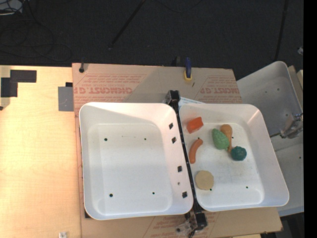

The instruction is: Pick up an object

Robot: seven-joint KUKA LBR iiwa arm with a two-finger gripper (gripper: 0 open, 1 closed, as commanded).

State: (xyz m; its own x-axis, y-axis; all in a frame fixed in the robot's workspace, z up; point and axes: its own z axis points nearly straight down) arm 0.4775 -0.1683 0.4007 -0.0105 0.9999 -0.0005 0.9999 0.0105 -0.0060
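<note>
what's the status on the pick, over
No pick yet. Right bin holds orange block, sausage, green piece, teal ball, tan disc. All lie apart enough to approach from above.

right bin (pixel 257 192): block (pixel 194 124) rear-left | sausage (pixel 195 149) left | disc (pixel 204 180) front | ball (pixel 238 153) right

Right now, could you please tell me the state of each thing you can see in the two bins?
Orange block: lying in the right bin, near the divider.
Sausage: lying flat, apart from the block.
Green piece: lying, touching the tan drumstick.
Teal ball: resting just below the drumstick.
Tan round cookie: lying flat, alone.
Left bin: upright, beside the right bin.
</note>
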